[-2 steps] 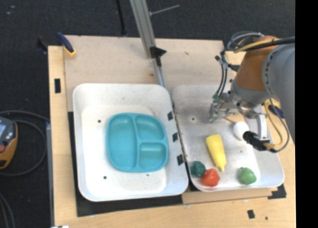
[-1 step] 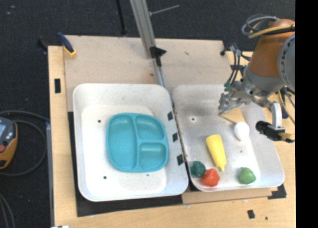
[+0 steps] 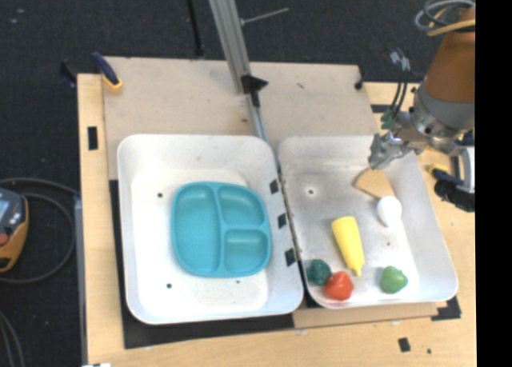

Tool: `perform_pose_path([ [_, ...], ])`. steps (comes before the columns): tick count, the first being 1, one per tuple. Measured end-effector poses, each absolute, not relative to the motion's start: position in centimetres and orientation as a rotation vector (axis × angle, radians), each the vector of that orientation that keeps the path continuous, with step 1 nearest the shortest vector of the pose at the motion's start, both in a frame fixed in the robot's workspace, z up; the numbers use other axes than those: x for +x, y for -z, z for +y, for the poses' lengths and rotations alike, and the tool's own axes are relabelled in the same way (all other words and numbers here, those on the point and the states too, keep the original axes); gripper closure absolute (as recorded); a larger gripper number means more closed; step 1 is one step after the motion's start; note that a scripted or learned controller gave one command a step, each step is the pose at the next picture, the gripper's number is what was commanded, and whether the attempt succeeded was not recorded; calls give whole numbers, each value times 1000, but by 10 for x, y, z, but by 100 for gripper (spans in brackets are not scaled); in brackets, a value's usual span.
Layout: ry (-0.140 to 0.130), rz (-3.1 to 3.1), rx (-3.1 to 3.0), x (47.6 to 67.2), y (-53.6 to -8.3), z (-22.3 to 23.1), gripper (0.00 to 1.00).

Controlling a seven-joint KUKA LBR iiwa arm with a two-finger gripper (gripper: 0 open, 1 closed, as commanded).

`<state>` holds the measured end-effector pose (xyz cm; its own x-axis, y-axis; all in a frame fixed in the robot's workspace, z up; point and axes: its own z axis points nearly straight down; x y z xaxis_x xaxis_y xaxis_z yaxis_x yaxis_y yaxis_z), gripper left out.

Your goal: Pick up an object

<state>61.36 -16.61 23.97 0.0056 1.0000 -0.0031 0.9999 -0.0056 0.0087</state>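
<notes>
While the jaws' spread cannot be told, the tan wedge [image 3: 374, 184] lies just below them.

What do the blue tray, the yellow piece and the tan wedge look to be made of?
Blue tray: likely moulded plastic, matt, with smooth rounded compartments and even colour. Yellow piece: probably plastic or rubber toy food, uniform colour, slight sheen. Tan wedge, under the gripper: flat and dull, perhaps wood or foam; too small to tell.
</notes>
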Motion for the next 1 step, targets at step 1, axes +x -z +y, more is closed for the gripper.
perform_pose_path([
  [1, -5, 2219, 2214, 615, -283, -168, 100],
])
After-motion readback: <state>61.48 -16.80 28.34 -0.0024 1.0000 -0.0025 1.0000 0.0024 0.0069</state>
